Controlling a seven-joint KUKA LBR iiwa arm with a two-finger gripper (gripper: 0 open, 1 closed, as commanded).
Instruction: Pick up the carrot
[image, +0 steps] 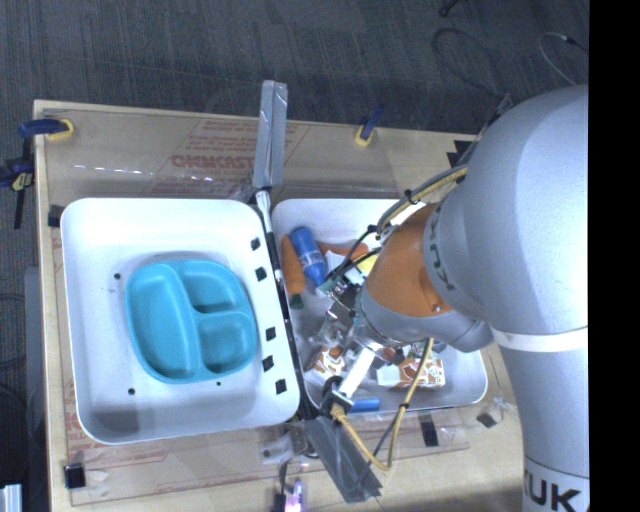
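The carrot (291, 268) is an orange stick lying along the left wall of the right bin (330, 212), with a blue bottle (307, 256) right beside it. The arm, with its orange band, reaches down into the middle of this bin and covers much of it. My gripper (337, 312) hangs low in the bin, just right of and slightly nearer than the carrot and bottle. I see nothing orange between its parts.
The left bin (90, 400) holds a blue divided tray (190, 320). In the right bin's near part lie printed snack packets (420, 373), a brownish item (325, 360) and a small blue thing (364, 405). A divider with black clips (275, 330) separates the bins.
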